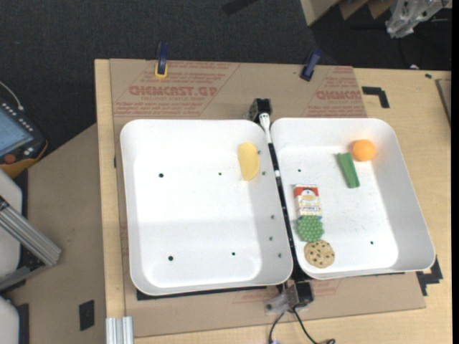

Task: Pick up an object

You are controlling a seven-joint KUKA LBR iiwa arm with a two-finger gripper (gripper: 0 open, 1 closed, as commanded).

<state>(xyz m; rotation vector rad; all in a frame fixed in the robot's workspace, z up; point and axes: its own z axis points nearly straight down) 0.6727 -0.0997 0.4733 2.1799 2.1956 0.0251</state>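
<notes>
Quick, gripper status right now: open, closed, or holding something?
Gripper: cannot be told; it sits blurred at the view's top right, away from the bins, with nothing visibly held.

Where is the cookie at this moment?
The cookie lies in the right bin, near its front left corner, just below a green round thing and a small red and white box.

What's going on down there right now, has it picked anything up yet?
Nothing picked up yet. Yellow piece alone in left bin. Orange ball, green stick, small carton, cookie in right bin. All reachable from above.
</notes>
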